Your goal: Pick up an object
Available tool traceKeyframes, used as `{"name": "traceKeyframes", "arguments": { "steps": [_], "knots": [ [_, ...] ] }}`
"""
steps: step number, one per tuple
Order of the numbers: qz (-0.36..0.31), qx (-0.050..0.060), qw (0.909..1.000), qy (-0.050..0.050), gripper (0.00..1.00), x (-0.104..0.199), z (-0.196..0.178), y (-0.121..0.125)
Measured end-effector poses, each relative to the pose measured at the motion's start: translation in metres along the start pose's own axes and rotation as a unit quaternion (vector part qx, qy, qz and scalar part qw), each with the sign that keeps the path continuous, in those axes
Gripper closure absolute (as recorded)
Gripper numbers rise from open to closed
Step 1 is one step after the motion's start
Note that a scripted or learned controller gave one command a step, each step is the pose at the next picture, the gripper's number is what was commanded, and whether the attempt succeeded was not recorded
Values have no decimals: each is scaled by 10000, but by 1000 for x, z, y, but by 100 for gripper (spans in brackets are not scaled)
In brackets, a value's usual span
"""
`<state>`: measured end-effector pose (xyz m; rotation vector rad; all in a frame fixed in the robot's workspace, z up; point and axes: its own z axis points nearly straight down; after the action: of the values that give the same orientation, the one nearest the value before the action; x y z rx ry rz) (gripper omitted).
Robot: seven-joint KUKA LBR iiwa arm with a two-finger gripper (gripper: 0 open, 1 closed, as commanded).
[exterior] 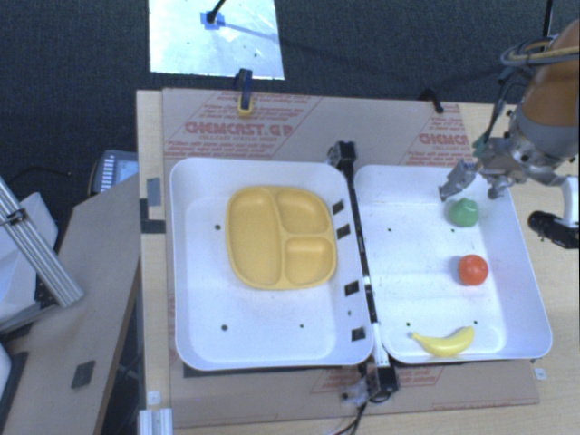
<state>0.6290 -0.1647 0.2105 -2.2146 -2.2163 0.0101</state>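
The green object (464,212) lies in the right bin (399,270), toward its far right, just below the gripper (476,181), whose fingers stand apart over it, not touching.

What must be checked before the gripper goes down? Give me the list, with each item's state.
1. Gripper open: ok, fingers spread.
2. Nothing between the fingers yet: ok.
3. Gripper over a target: ok, it hangs just above the green object in the right bin.
4. Target free of neighbours: ok, the orange ball and banana lie well apart.
5. Gap centred on the green object: cannot tell from this slant.
6. Height above the bin floor: cannot tell.
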Motion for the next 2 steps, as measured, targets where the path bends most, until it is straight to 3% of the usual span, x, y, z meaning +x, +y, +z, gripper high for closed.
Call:
{"name": "traceKeyframes", "arguments": {
  "steps": [1,2],
  "knots": [
    [-12,-61,10000,-11,0,0,-8,3],
    [-2,-37,10000,-6,0,0,55,0]
  ]
}}
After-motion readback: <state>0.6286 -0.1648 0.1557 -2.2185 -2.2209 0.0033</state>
